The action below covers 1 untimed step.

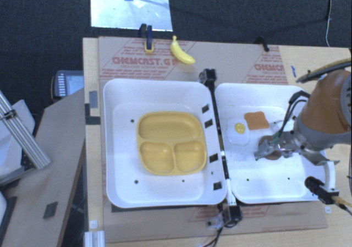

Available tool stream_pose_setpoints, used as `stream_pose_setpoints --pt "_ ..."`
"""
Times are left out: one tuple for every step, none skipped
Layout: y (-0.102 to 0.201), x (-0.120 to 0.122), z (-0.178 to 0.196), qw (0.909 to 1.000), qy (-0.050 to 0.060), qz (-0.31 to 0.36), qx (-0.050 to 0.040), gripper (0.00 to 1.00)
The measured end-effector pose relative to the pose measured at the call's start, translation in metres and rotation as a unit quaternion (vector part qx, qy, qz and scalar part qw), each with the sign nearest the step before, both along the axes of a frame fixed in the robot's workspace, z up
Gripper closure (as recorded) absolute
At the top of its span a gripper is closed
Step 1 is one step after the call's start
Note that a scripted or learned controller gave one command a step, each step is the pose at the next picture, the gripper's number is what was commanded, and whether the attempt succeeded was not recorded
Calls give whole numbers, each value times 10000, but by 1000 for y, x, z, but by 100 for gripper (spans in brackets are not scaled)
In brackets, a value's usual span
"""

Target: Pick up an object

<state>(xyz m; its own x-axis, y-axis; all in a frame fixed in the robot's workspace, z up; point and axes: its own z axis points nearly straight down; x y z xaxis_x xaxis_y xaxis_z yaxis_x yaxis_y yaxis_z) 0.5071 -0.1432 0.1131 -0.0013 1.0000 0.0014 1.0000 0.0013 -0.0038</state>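
Observation:
In the right bin (264, 188) lie a toast-brown square slice (256, 120) and a white fried egg with a yellow yolk (239, 130). My gripper (268, 150) reaches in from the right, low over the bin floor, just right of the egg and below the toast. A dark brownish thing lies under its tips; I cannot tell whether it is held. The orange wrist band (327, 111) rises behind it.
The left bin (121, 185) holds a yellow three-compartment plate (169, 142). A toy banana (181, 52) lies on the board behind the bins, next to a yellow clamp (148, 39). A black divider (215, 130) runs between the bins.

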Motion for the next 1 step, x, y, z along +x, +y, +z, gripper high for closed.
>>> stream_pose_setpoints --pt "-1 1 -28 10000 -35 -5 -18 0"
